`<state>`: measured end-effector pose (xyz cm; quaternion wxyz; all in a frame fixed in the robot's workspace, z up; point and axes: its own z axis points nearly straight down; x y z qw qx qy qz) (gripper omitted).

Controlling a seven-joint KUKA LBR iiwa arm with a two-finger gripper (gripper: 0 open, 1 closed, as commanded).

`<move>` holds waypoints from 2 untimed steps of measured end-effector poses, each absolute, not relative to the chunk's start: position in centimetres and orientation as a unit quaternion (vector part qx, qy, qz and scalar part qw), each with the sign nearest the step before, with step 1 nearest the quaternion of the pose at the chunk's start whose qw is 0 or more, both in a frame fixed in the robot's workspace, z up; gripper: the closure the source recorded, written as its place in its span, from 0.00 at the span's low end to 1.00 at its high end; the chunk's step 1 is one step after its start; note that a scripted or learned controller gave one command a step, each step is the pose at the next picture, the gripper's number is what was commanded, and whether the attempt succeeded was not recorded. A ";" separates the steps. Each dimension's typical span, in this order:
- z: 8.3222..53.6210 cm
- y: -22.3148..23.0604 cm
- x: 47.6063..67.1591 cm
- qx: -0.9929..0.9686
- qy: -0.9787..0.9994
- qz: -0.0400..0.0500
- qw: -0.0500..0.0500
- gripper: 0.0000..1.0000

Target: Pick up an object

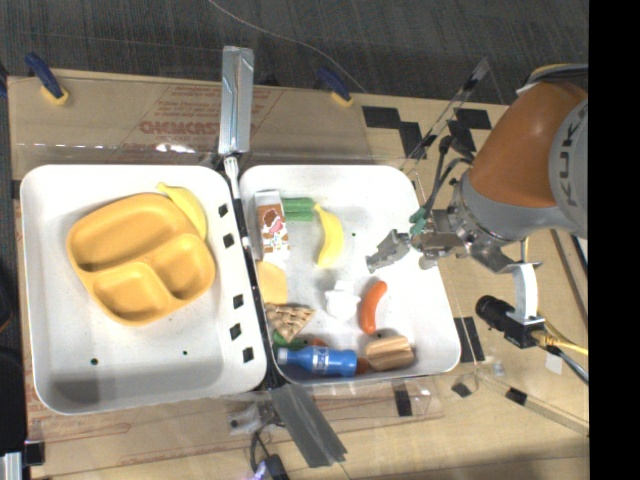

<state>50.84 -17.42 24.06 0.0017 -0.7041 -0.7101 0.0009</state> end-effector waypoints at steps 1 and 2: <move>13.0 -18.9 61.2 -0.703 -0.712 0.004 0.007 0.00; 9.1 -15.7 61.8 -0.654 -0.757 0.001 0.002 0.00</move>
